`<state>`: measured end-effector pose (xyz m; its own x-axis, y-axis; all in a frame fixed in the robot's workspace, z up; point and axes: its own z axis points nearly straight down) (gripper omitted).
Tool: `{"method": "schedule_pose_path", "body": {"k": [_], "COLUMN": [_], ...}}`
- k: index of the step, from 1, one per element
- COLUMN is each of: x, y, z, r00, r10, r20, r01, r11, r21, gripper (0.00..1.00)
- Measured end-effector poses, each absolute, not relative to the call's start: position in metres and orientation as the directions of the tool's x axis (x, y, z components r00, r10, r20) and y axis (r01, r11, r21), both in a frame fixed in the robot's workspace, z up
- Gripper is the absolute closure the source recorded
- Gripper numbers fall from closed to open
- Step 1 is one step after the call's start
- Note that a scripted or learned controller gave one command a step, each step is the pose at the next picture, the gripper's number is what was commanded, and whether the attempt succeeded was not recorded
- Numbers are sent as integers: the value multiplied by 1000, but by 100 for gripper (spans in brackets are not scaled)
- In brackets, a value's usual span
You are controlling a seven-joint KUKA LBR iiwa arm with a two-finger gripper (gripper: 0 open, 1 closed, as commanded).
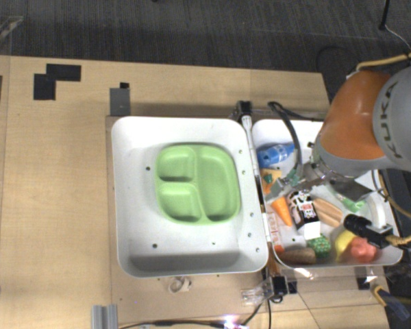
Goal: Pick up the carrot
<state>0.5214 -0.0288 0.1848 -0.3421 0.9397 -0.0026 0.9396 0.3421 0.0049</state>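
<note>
Where the right bin's (342, 262) front wall runs: a brown lump (299, 255), a green cube (320, 246), a yellow piece (344, 240) and a red piece (362, 251) sit in a row along it, close together.
Carrot, look: the carrot (282, 212) is a short, plain orange stub lying flat at a slant, with its whole upper side in view.
Carrot, place: it is in the right bin, just beside the wall shared with the left bin (130, 184), one step behind the front row.
Carrot and gripper: the gripper (307, 178) hangs farther back and a little toward the bin's middle. The carrot lies apart from it, in front and to the left-bin side, and is not between the jaws.
Jaws: I cannot tell whether they are spread or pressed together; the wrist's clutter hides them.
Beside the carrot: a black-and-white packet (304, 208) with a red patch lies just beside it on the arm's side. Next over is a tan stick (329, 212), and a green scrap (353, 204) lies beyond that.
Behind the gripper: a blue thing (275, 154) lies near the back wall.
Arm: the arm (370, 125), grey and orange, covers the bin's far right part.
Left bin: it holds a green plate (195, 182) with three wells, well apart from the carrot.
</note>
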Motion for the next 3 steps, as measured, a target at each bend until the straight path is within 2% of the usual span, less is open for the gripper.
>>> {"method": "schedule_pose_path", "body": {"k": [1, 2, 3], "x": [560, 549, 551], "y": [24, -21, 2], "z": [185, 141, 153], "r00": [-253, -254, -283], "r10": [967, 967, 957], "r20": [0, 25, 55], "r01": [967, 967, 959], "r11": [253, 253, 282], "r21": [6, 21, 27], "gripper": [0, 0, 100]}}
